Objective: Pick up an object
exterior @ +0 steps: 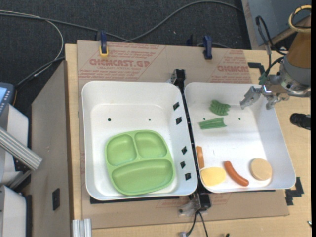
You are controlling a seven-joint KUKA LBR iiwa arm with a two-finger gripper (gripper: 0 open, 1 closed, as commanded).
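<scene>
The right bin (276, 147) holds all the loose pieces of toy food. Near its back sits a ruffled green leafy piece (219, 107), and just in front of that, close but apart, lies a flat green bean pod (213, 124), set roughly crosswise. Along the front of the bin there is a row: a narrow orange carrot-like stick (200, 157) against the left wall, a yellow rounded piece (213, 176) just below it in the front left corner, a red-orange sausage (236, 173) lying at a slant beside that, and a tan round biscuit-like disc (260, 169) toward the front right.

The gripper (258, 97) hangs over the back right corner of that bin, at the rim, well apart from the front row and to the right of the leafy piece. Two pale fingers (248, 98) splay out from it with a clear gap between them, and nothing sits in that gap. Above it the grey wrist and orange band of the arm (300, 58) come in from the right.

The left bin (94, 132) carries a light green divided plate (140, 161) with three compartments, resting toward its front. Both bins stand on a brown cardboard sheet (148, 58) held at the back by a yellow clamp (103, 42) and a blue clamp (207, 47). Dark cables (148, 26) trail across the floor behind.
</scene>
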